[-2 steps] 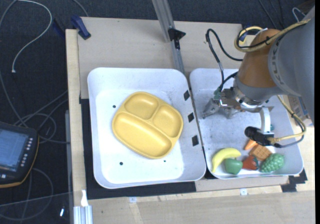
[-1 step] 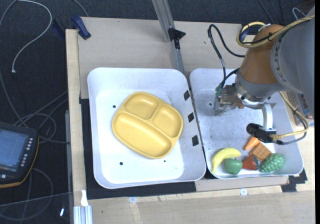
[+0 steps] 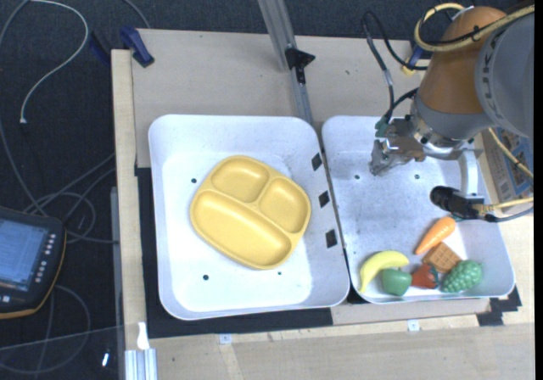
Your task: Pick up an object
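My gripper [image 3: 383, 158] hangs over the far left part of the right bin [image 3: 373, 213], with bare white floor below it. The toy food lies heaped in that bin's near right corner, well away from the gripper: an orange carrot [image 3: 435, 234], a yellow banana [image 3: 378, 265], a green apple [image 3: 395, 282], a small red piece [image 3: 423, 276], a brown cracker-like square [image 3: 442, 257] and a green bunch of grapes [image 3: 461, 276]. I see nothing held at the gripper.
In the left bin [image 3: 174, 200] lies a yellow divided plate [image 3: 250, 210]. A slanted metal post [image 3: 276, 5] rises behind the bins. Black clips [image 3: 323, 198] sit along the wall between the bins. Cables lie on the floor at left.
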### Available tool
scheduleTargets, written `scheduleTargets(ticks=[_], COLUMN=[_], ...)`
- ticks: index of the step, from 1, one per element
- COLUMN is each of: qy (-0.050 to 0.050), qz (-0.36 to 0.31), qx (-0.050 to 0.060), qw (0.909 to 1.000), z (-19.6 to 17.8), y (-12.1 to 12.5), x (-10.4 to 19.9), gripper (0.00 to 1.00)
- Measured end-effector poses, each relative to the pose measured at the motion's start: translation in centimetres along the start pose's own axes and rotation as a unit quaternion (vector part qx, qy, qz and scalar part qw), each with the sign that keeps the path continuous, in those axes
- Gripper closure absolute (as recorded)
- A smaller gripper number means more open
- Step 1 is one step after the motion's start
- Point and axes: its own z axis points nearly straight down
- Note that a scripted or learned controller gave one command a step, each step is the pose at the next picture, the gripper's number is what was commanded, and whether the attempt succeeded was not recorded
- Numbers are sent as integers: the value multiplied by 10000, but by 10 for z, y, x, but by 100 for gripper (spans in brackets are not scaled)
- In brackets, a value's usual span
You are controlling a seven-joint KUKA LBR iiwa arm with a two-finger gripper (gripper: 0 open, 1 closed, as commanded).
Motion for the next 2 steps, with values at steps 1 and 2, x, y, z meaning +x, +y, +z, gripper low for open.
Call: scheduleTargets(ticks=[1,2], qy=[-1,22], qz=[2,-24], qx=[-1,46], qw=[10000,10000], z=[-55,-66], y=[2,-14], x=[0,58], gripper=[100,100])
